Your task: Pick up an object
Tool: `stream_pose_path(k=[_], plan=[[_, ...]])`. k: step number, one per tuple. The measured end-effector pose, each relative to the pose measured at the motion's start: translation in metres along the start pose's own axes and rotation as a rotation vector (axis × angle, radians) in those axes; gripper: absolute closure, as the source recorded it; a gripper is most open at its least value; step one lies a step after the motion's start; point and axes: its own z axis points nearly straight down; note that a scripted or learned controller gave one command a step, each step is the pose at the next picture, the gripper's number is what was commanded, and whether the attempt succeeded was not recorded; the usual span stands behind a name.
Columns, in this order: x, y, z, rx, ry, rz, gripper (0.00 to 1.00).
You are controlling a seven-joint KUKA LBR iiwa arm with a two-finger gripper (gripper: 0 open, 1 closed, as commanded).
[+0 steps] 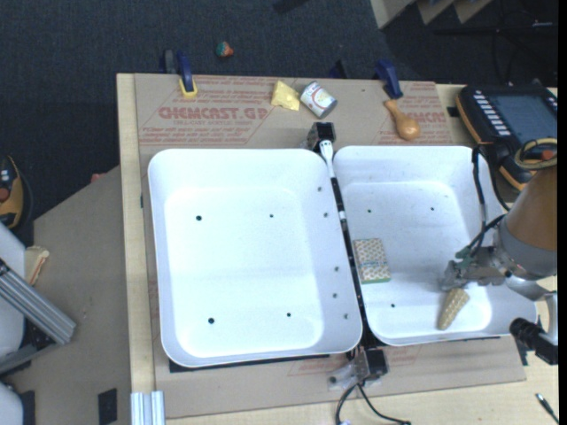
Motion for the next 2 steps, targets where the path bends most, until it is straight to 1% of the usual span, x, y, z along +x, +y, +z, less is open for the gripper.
stream_pose_path(k=[1,2], plan=[[-0.012,0.005,-0.121,-0.019,-0.008,-0.005,1.0],[0.049,0.004,-0.212,-0.018,-0.004,-0.012,1.0]])
